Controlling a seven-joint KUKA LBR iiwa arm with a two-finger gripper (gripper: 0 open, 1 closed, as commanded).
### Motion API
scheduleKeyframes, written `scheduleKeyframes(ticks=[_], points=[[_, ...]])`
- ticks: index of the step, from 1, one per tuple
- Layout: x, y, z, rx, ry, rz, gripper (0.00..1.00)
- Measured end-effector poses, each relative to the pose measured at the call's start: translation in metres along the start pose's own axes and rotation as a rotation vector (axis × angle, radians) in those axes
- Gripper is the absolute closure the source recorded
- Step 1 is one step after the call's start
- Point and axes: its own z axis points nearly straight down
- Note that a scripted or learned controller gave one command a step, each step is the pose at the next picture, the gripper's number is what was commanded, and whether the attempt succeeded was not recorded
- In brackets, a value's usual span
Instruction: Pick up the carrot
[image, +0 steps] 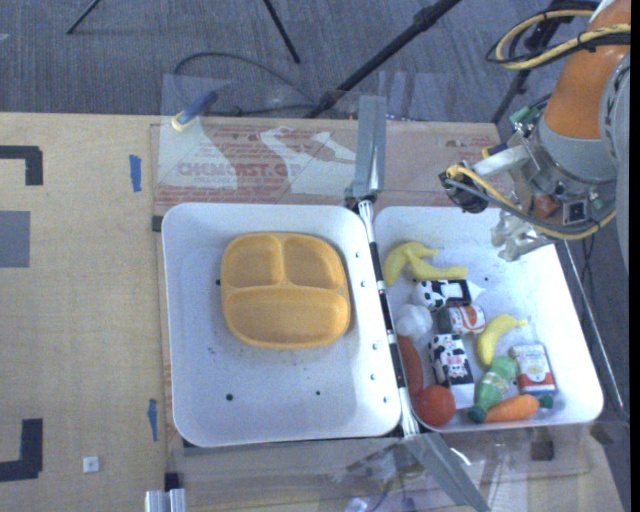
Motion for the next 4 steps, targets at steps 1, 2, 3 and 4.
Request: scheduleKeyframes(ticks=[1,2,3,4], points=[[-0.004,0.008,0.007,0.001,-0.002,0.012,1.00],[0.029,-0.051,-0.037,-0.003,0.003,0.013,1.00],[0.065,-0.047,-0.044,-0.002,0.003,0.013,1.00],[0.083,-0.081,-0.066,-0.003,0.004,0.014,1.00]])
